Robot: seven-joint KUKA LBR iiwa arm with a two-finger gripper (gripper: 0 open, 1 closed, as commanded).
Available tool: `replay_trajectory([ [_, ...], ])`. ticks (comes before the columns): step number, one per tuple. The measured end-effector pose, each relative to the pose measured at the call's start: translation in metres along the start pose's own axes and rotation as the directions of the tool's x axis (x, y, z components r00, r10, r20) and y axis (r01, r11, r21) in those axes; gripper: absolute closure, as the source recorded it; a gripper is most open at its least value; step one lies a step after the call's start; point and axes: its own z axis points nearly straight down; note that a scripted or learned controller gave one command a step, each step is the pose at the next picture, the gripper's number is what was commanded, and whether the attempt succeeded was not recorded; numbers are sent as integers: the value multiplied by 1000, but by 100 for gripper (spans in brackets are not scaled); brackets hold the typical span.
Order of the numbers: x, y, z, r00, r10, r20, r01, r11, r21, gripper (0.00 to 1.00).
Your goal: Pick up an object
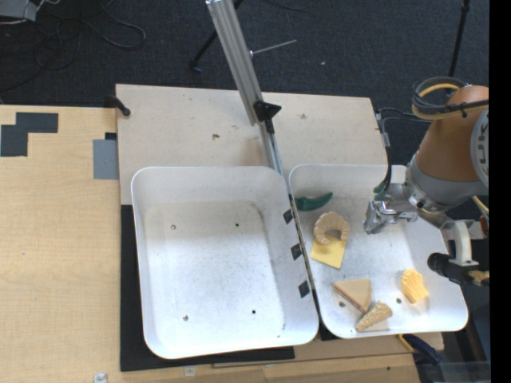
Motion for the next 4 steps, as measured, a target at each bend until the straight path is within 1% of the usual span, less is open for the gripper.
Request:
replay_trajectory([
  [1,2,6,-62,1000,-1,0,1,1000,-1,100],
  [2,1,6,-84,1000,-1,-1,1,1000,2,100],
  [3,49,18,-74,1000,-3,-3,3,1000,7,100],
  [4,94,18,-60,1000,-3,-3,3,1000,8,100],
])
